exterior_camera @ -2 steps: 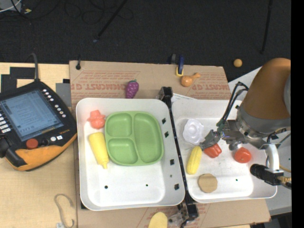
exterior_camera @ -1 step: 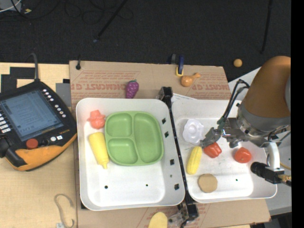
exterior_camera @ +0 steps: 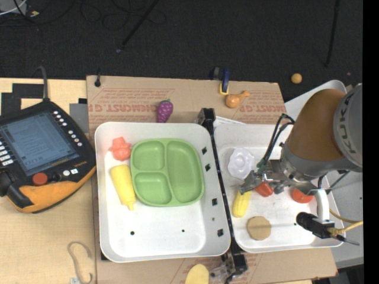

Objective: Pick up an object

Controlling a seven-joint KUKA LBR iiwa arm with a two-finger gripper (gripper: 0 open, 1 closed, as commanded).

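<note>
The left bin [exterior_camera: 154,241] is bare along its near side, while a green tray [exterior_camera: 167,171] fills its far half.

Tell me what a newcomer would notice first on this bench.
The bright green divided plate in the left bin stands out most, with a yellow toy beside it. Next comes the arm, orange-banded, reaching over the right bin from the right. A teach pendant lies left of the bins.

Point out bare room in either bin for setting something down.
Left bin: the wide front strip, bordered by the green tray and yellow toy behind and the bin's near wall. Right bin: crowded; the hand, corn, tan disc and red piece leave just small gaps.
</note>
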